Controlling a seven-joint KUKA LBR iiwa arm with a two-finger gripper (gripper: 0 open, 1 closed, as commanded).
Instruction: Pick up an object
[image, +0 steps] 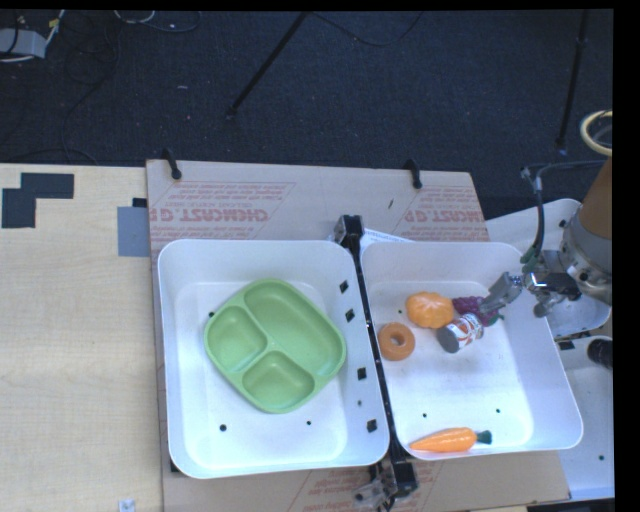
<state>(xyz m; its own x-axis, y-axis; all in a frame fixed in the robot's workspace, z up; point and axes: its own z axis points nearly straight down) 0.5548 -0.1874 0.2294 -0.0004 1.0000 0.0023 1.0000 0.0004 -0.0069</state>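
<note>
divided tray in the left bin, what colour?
Light green; the divided tray shows plainly in the camera view, lying in the left bin.

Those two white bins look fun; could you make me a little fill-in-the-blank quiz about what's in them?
1. The green divided plastic plate lies in the ____ bin.
2. The orange toy carrot lies against the right bin's ____ wall.
3. The ring-shaped orange toy doughnut lies just ____ of the divider between the bins.

Missing words: left; near; right
</note>
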